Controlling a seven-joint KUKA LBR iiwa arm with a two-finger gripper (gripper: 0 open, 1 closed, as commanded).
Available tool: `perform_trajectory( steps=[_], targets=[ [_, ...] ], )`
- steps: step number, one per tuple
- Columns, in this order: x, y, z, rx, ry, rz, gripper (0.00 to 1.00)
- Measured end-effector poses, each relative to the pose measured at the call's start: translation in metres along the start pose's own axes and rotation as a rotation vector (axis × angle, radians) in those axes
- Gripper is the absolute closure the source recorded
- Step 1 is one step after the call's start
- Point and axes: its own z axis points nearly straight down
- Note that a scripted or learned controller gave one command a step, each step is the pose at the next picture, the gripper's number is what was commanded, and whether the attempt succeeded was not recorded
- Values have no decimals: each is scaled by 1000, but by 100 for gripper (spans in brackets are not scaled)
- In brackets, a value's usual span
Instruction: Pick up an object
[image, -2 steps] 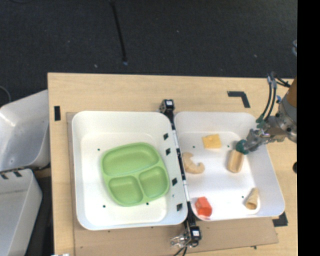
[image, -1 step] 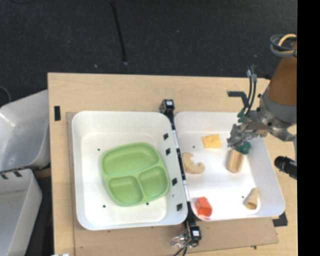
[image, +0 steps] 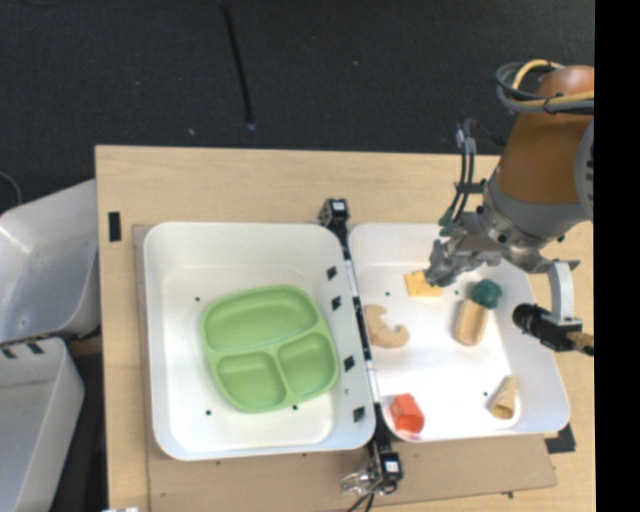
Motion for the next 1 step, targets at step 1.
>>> perform_trajectory(
  steps=[1],
  targets=[
    [50,6,0,-1,1,-1,100]
  ],
)
